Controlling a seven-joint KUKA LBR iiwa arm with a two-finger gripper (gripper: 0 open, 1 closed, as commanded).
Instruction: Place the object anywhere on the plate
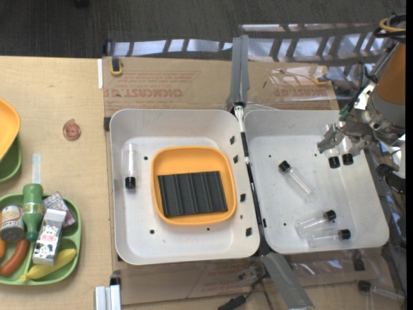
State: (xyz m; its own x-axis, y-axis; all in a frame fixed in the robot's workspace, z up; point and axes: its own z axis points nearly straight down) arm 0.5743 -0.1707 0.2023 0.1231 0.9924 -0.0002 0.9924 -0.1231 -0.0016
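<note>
Grey metal forms the two-finger gripper (341, 155), which hangs over the upper right part of the right white shallow plastic bin (271, 173). Its two black-tipped fingers (334, 162) point down and stand slightly apart, with nothing seen between them. Above the gripper, the arm's orange band (392, 79) sits at the right edge of the view.

All positions below are given relative to the right bin.

- Inside it, left of centre: one clear plastic tube with a black cap (293, 177), lying diagonally, cap toward the upper left. It is well apart from the gripper.
- Inside it, lower right: two more clear capped tubes (321, 228), lying close together, caps toward the right.
- Directly to its left, touching along the shared edge: the left white shallow plastic bin (129, 237).
- In the left bin, centred: an orange rounded-square plate (192, 157) carrying a dark grey ribbed rectangular insert (193, 193).
- In the left bin, left of the plate and apart from it: a fourth clear tube (130, 166), lying lengthwise, black cap at the near end.
- Far left, on the wooden bench (51, 89): a green sectioned tray (64, 267) holding toy food items and a green bottle (32, 210).
- Beneath and behind both bins: brown corrugated cardboard (168, 86).

No tube lies on the plate.
</note>
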